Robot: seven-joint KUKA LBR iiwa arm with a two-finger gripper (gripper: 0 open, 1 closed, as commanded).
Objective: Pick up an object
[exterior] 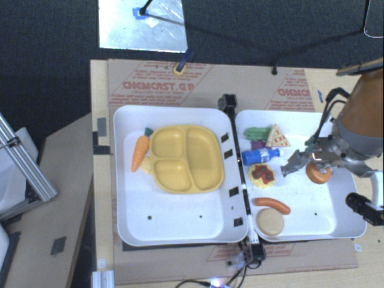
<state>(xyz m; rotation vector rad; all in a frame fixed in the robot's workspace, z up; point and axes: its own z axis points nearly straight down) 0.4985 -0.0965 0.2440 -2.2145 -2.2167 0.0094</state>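
Observation:
My gripper (295,163) hangs over the middle of the right bin (336,224), reaching in from the right. An orange round object (318,173) lies just to its right, partly under the wrist. To its left lies a red and yellow toy food piece (263,174), with a blue bottle (260,156) on its side above that. A pizza slice (277,137) and a green vegetable (257,133) sit at the bin's far side. A sausage (272,205) and a tan round bun (270,222) lie near the front. Nothing shows between the fingers.
The left bin (129,218) holds a yellow divided plate (183,159) and, at its left, an orange carrot (139,152). A black clip-lined divider (235,161) separates the two bins. Bare white floor shows in the right bin's front right part.

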